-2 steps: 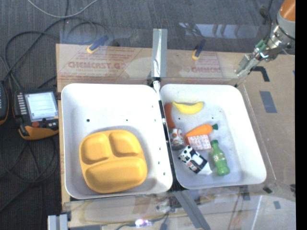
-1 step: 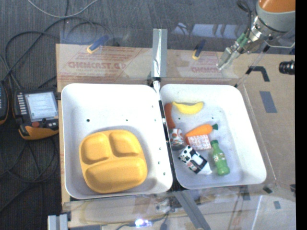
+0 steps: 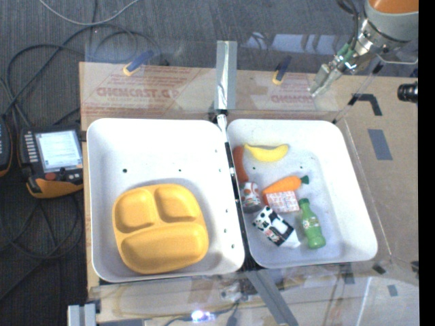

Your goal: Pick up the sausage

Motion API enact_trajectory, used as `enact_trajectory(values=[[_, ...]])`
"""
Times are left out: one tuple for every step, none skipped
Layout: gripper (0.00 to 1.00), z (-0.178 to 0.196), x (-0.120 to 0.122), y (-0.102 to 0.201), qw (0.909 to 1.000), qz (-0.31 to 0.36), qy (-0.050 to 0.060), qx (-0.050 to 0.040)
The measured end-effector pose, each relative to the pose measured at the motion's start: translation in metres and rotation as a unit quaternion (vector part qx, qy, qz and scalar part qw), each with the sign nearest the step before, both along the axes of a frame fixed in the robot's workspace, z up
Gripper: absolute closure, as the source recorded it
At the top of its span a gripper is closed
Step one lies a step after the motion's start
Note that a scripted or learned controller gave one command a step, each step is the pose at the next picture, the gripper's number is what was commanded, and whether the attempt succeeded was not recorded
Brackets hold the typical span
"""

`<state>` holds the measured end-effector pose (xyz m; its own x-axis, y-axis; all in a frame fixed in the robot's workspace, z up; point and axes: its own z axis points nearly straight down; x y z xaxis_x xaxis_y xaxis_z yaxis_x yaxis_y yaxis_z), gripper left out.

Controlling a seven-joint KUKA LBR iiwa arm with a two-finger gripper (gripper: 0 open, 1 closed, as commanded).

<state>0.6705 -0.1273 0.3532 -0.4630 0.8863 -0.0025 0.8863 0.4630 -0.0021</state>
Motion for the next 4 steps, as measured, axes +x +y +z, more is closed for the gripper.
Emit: enact_trajectory(values=[[1.00,0.008,0.001,0.000,1.0000,0.000,0.000,-0.0001],[0.00,0.008,0.001,0.000,1.0000,0.000,0.000,-0.0001],[0.00,0.014,-0.001,0.006,0.9973,0.073,0.000,0.0001],[0.00,-0.090,-0.035,0.064,0.9890,0.148,0.001,0.0022]])
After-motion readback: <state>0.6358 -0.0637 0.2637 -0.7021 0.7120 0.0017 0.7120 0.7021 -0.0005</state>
